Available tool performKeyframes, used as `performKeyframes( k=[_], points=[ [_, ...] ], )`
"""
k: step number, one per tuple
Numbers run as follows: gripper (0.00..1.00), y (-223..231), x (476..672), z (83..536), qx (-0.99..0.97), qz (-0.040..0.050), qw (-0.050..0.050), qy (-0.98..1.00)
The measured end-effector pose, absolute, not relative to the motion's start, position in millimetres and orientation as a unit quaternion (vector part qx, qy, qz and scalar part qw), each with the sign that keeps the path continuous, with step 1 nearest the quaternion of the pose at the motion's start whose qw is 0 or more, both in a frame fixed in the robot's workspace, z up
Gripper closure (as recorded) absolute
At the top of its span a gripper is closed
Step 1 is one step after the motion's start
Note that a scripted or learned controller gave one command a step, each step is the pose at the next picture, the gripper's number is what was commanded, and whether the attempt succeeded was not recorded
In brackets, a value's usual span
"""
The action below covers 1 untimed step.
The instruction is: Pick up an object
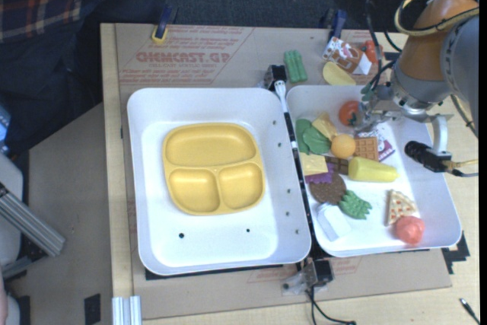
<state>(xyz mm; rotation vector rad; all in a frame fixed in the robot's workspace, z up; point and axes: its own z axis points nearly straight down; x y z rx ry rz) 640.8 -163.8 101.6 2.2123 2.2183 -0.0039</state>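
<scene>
Camera view: pincer [370, 120] low over right bin [449, 202] near its far edge, grip state impossible to tell. Toy foods crowded there: orange ball [343, 146], yellow corn [372, 170], red tomato [348, 113]. Left bin [144, 164] roomy around yellow tray [214, 167].

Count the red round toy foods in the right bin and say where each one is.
2. One red ball lies at the near right corner of the right bin; one tomato sits near the far side, beside the gripper. Others may be hidden under the arm.
</scene>
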Motion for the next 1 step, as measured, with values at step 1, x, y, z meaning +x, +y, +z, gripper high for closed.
performKeyframes(
  k=[1],
  points=[
    [1.00, -161.4, 640.8, 166.2, 0.707, 0.0022, 0.004, 0.707]
  ],
)
